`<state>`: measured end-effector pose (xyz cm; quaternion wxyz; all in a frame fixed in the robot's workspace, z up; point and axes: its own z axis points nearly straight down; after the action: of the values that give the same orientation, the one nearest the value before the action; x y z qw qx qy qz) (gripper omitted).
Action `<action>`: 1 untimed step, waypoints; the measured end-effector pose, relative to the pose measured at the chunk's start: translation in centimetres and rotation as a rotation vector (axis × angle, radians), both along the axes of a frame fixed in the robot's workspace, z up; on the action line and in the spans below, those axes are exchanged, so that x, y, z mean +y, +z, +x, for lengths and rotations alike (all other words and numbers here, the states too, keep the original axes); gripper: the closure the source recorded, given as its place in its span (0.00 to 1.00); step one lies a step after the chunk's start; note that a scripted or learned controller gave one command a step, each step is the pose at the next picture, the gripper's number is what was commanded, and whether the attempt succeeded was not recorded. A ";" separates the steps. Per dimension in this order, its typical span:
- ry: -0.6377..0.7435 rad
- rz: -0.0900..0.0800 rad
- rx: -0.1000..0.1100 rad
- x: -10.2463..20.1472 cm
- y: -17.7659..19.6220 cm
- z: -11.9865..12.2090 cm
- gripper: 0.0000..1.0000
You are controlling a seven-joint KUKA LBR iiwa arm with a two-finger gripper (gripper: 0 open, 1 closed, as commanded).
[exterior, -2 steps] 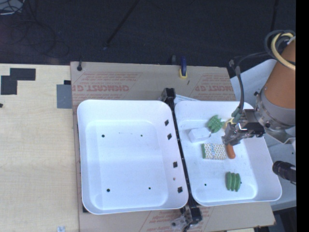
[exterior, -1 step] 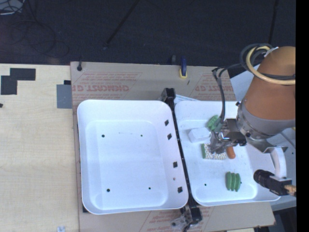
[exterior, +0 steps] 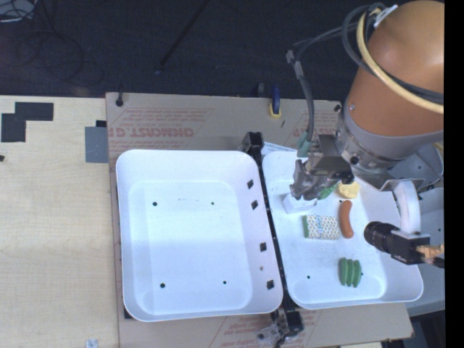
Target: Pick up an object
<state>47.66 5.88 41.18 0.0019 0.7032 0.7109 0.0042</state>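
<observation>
My gripper (exterior: 308, 189) hangs low over the far part of the right bin (exterior: 395, 292), its dark fingers pointing down at a small white block (exterior: 293, 204) that lies just under them. Whether the block sits between the fingers is hidden by the gripper body. A green-and-white patterned packet (exterior: 321, 227) lies just in front of the gripper. An orange sausage-shaped piece (exterior: 346, 218) is to the right of the packet. A yellow piece (exterior: 349, 190) peeks out beside the wrist. A green ribbed object (exterior: 349, 272) rests near the bin's front.
The left bin (exterior: 130, 230) stands beside the right one, with a black clamp strip (exterior: 262, 216) between them. The big orange-banded arm (exterior: 399, 71) overhangs the right bin's far right corner. A black cylindrical fitting (exterior: 391, 241) sticks out at the right rim.
</observation>
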 end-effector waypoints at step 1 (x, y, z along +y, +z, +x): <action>-0.006 -0.003 0.010 3.7 1.0 -0.1 1.00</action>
<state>47.58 9.62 42.16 -0.0006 0.7055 0.7087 -0.0006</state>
